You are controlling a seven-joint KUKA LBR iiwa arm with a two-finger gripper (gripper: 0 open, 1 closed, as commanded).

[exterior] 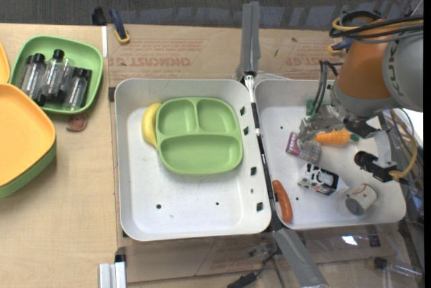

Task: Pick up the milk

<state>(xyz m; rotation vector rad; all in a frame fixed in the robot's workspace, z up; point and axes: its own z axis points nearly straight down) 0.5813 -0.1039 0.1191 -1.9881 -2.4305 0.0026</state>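
Observation:
The milk is a small white carton with black markings, lying flat in the right bin near its front middle. My gripper hangs over the same bin, further back than the carton and a little to its left. It sits between a purple packet and an orange carrot. Nothing is visibly held, and the milk lies apart from the gripper, in front of it.
A red sausage lies by the right bin's front left wall, and a grey cup lies at its front right. The left bin holds a green divided plate with a yellow object beside it.

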